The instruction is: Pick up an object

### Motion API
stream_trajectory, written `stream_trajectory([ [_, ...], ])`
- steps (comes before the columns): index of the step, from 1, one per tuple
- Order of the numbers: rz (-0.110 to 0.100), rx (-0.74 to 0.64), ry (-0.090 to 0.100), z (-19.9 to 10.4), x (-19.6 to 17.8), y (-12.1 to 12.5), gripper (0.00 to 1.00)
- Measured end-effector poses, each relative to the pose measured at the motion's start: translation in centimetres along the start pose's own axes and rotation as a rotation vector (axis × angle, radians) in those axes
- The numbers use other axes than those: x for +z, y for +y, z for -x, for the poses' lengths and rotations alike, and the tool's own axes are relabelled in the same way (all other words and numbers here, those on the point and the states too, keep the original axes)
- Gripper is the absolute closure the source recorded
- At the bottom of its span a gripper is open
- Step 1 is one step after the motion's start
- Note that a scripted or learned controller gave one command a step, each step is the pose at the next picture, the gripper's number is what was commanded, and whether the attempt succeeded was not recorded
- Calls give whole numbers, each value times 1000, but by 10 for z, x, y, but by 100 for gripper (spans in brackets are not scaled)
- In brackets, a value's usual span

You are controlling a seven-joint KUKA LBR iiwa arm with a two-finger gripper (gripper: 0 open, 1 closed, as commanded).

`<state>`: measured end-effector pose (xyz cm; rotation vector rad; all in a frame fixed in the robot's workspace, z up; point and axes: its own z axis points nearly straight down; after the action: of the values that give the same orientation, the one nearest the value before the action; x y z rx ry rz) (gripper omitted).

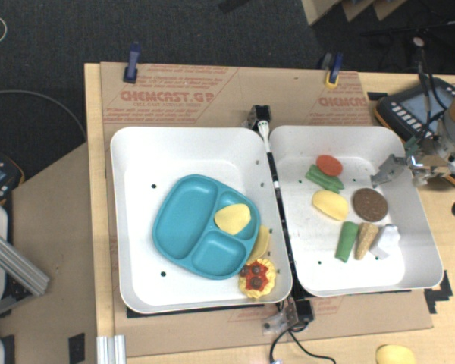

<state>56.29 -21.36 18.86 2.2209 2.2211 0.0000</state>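
Surface carries both bins; tool (394, 169), jaw state indeterminate, sits at right bin (425, 268) edge; best descend centred over brown disc (370, 204), isolated enough.

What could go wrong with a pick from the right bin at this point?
The gripper sits at the right bin's upper right edge, near its wall, so it might clip the rim. The brown disc, yellow piece, green stick and tan stick lie close together, so a grasp may nudge or catch a neighbour.
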Motion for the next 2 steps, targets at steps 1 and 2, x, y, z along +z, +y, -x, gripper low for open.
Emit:
stream_trajectory([
  [1, -9, 1, 6, -3, 103, -35, 0],
  [2, 2, 0, 0, -1, 87, -32, 100],
])
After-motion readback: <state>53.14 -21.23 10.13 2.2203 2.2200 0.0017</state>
